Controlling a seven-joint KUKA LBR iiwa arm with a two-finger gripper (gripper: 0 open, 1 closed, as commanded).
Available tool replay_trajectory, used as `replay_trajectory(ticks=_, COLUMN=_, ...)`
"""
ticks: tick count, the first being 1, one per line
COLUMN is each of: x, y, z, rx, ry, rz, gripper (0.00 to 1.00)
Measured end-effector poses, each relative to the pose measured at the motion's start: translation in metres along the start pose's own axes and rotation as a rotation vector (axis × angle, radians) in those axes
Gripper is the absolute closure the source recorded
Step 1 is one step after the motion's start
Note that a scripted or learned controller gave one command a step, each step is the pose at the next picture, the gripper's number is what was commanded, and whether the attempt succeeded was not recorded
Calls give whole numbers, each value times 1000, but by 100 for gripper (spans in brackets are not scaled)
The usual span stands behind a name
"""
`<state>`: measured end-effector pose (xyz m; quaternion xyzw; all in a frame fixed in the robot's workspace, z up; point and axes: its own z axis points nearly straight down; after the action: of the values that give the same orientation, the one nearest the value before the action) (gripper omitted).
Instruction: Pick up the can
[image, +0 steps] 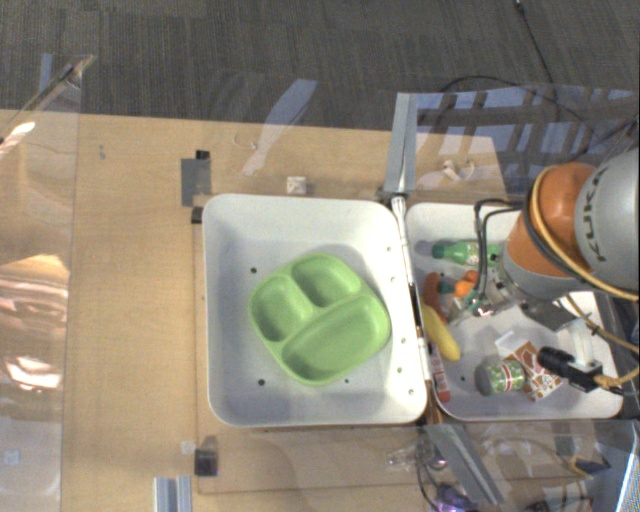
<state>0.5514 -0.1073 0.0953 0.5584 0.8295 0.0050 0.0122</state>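
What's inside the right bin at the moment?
In the right bin: a can lying on its side, a banana, a green bottle, a small carton and some orange pieces. The arm covers the bin's far right part.

Wooden bench (120, 300), grey carpet (250, 50)

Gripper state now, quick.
Two-finger gripper on the grey arm: cannot be told; it hangs over the right white bin, up-left of the small green-and-red can lying on its side.
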Motion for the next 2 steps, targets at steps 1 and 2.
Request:
replay_trajectory(ticks=1, x=-6, y=-1, z=-1, rx=-4, ry=-10, rz=7, gripper=0)
replay_trajectory(ticks=2, x=-15, y=-71, z=-60, rx=12, ry=12, rz=-358, gripper=0)
